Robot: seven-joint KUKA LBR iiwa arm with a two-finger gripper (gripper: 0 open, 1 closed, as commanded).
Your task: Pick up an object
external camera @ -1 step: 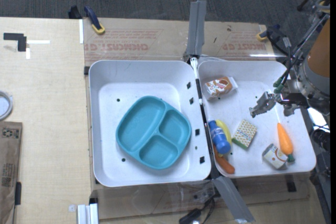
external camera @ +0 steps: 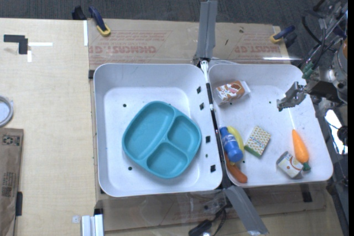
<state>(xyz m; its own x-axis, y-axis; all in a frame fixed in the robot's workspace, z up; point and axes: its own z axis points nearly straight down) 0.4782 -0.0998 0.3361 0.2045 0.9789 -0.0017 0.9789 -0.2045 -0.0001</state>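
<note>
Pincer (external camera: 289,100) hovers over the right bin's (external camera: 265,75) upper right part, nothing between its fingers, can't tell from this angle if they're spread or closed. Right bin contents: orange carrot (external camera: 300,145) just below the pincer, small white carton (external camera: 290,165) touching the carrot's lower end, green-and-yellow box (external camera: 258,141) mid-bin, snack packet (external camera: 230,92) near the top left, and along the left wall a blue bottle (external camera: 231,145) against a yellow piece (external camera: 237,135), an orange-red piece (external camera: 238,173) at its lower end. Left bin (external camera: 105,119) holds one teal divided plate (external camera: 161,139) with three compartments, lying flat near the middle.
</note>
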